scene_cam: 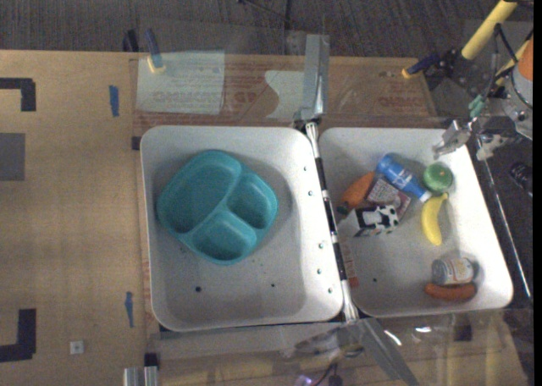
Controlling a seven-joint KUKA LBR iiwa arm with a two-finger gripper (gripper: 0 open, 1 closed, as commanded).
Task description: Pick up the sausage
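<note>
The sausage [450, 292], a short orange-red link, lies in the near right corner of the right bin [500, 257], just in front of a small grey can [453, 271] that it seems to touch. My gripper [465, 142] hangs over the bin's far right corner, well beyond the sausage. Its two pale fingers stand apart, open, with nothing between them.
The right bin also holds a yellow banana [434, 219], a green round piece [438, 177], a blue can [398, 174], an orange carrot-like piece [357, 191] and a cow-patterned carton [377, 219]. A teal divided plate [218, 205] sits in the left bin [169, 291].
</note>
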